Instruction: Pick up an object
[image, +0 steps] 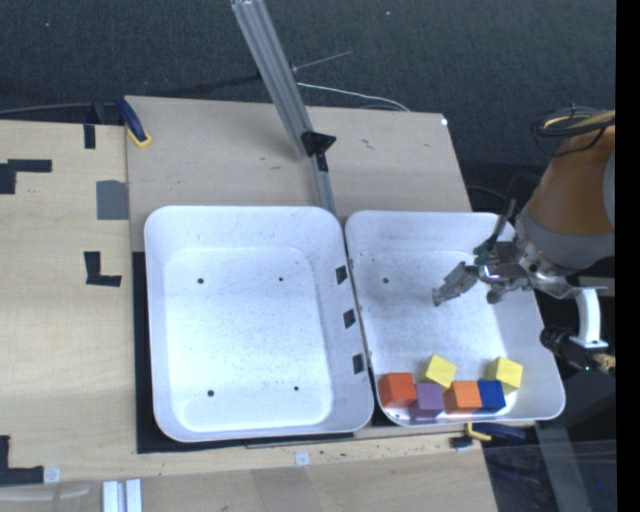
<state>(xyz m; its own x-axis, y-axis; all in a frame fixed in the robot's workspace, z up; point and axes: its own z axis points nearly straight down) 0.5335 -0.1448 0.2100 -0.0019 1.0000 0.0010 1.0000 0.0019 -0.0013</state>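
Overhead, claw (452, 287) hangs in right bin (420, 235), finger state unclear, nothing visibly held; blocks (450, 390) crowd near rim, awaiting pick.

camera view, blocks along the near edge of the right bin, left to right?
Orange block → purple block → orange block → blue block. Two yellow blocks sit just behind the row.

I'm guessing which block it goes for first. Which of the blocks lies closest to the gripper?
The yellow block that sits alone, up the bin from the row of orange, purple and blue ones; it lies nearest the gripper. The other yellow block is further right.
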